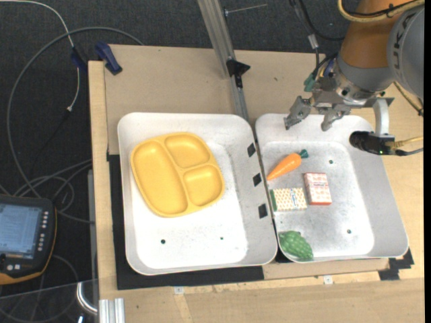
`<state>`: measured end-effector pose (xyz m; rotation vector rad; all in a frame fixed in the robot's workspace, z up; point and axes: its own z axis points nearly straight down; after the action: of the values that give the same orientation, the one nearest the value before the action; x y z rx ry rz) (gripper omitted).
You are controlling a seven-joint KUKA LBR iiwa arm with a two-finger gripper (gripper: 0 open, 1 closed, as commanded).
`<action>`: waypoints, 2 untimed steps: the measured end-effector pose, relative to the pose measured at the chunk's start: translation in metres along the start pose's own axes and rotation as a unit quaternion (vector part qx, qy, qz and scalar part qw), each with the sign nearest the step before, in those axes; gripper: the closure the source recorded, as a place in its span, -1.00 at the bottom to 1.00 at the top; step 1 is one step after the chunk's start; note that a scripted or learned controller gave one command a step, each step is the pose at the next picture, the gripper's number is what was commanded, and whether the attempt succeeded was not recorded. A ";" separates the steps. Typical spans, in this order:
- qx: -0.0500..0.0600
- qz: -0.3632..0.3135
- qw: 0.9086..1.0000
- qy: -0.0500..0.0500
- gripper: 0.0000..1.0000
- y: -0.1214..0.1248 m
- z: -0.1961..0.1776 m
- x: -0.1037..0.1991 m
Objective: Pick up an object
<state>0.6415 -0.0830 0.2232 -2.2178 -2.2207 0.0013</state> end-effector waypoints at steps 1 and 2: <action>0.000 0.000 1.000 0.000 -1.00 0.000 0.000 0.000; 0.002 0.000 1.000 0.000 -1.00 -0.002 0.043 0.004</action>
<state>0.6397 -0.0791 0.1806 -2.2164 -2.2185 0.0063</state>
